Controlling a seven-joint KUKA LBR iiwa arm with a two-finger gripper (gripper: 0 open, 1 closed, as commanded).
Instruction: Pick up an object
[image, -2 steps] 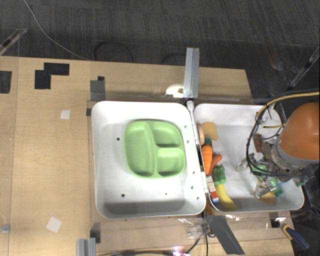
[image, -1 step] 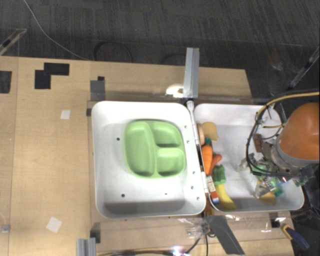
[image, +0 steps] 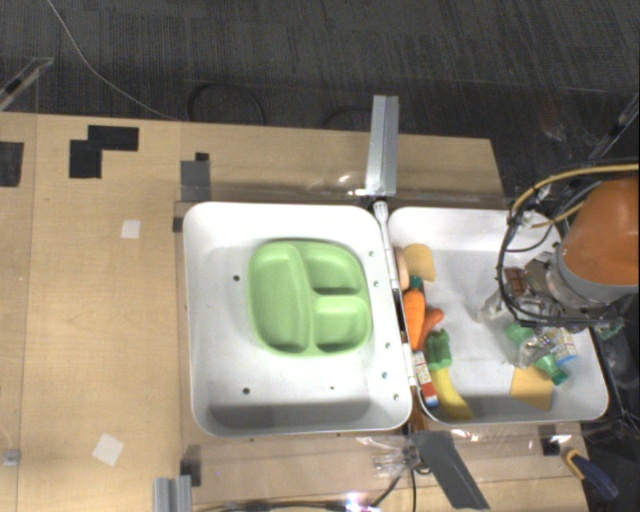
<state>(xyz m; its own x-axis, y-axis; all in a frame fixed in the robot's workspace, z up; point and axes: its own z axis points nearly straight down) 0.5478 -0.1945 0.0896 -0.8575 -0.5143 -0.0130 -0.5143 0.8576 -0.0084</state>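
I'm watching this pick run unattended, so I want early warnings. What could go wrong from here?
The gripper sits over a tight cluster at the right white bin's near-right corner: a yellow foam wedge and small green and blue pieces. It may nudge them or catch two together.

The remaining toys, including an orange carrot-shaped toy and a yellow banana-shaped toy, lie packed along the divider wall, likely leaving the fingers little room there.
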